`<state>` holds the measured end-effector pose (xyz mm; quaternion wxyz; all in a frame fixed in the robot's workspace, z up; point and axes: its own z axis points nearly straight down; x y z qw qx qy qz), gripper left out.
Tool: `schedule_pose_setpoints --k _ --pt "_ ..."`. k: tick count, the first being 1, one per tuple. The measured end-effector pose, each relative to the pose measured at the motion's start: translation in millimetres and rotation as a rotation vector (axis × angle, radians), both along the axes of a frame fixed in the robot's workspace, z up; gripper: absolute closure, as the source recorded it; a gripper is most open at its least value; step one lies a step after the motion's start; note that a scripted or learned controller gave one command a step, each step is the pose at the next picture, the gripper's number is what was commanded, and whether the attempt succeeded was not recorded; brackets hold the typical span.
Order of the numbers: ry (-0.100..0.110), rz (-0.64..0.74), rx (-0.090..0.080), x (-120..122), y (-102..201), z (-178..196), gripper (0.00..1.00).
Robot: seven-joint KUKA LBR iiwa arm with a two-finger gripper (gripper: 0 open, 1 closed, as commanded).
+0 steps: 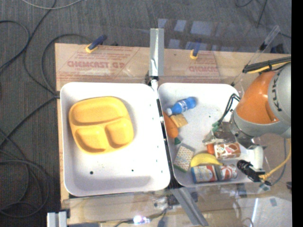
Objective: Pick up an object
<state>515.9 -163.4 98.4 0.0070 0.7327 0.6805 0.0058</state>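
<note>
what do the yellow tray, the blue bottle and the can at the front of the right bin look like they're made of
The yellow tray looks like moulded plastic with a matte finish: one even colour and soft rounded compartment edges. The blue bottle is probably plastic too, blue through most of its length with a paler patch. The can seems to be metal under a printed label, going by its cylinder shape, though the rim is too small to confirm.

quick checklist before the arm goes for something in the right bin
1. Hand over the right bin: ok, it sits above the lower right clutter.
2. Nothing held yet: cannot tell, the wrist hides the grip.
3. Target free to lift: not ok, banana lies against the can and the red package.
4. Easier pick on hand: ok, blue bottle lies mostly apart near the top.
5. Yellow tray out of the way: ok, it is in the left bin.
</note>
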Motion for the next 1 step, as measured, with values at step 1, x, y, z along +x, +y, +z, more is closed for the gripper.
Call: schedule_pose_setpoints --k 1 --pt "0.023 -0.059 0.001 24.4 28.0 114.6 1.00"
